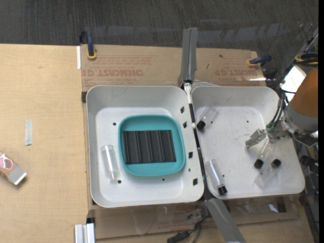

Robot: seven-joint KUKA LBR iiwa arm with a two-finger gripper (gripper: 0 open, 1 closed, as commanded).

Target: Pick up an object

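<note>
- Nearest, a clear tube (215, 176) lies unlifted in the right bin (238, 194);
- end effector (264, 145) hangs low over small clear pieces (263, 156); its state I cannot tell; nothing visibly held, pick pending.

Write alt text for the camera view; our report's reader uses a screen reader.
The gripper hangs low over the right bin among clear tubes with black caps. The left bin holds a teal tray and one clear tube.

a lab: cardboard-lined bench (40, 85), clamps (90, 48), two white bins (96, 135).
</note>
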